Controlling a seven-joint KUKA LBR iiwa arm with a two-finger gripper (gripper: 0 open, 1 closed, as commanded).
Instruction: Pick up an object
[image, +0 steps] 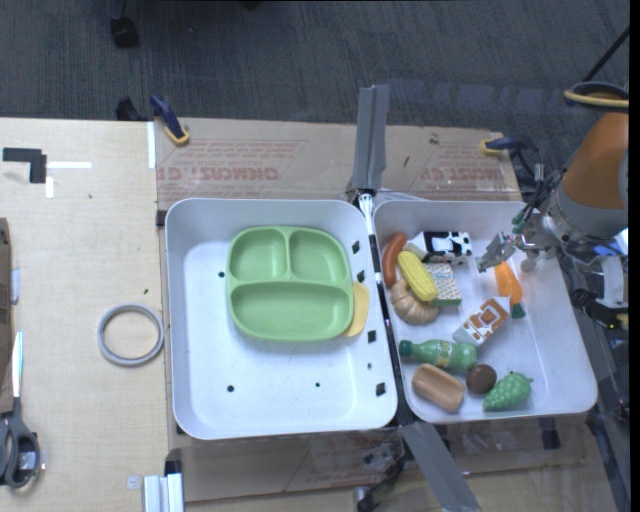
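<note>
Gripper just above the carrot — open or clenched, can't tell.

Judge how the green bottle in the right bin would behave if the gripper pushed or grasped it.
The green bottle lies on its side, so a push would probably roll it. It looks like smooth toy plastic, likely light and a bit slippery. The brown bread piece close below may block rolling that way.

Robotics lab or test cell. Plywood worktop with cardboard sheet clamped on, two white bins fixed side by side, right one holding plastic toy food. Tape roll, scissors lying loose, grey carpet floor, cables at right.
</note>
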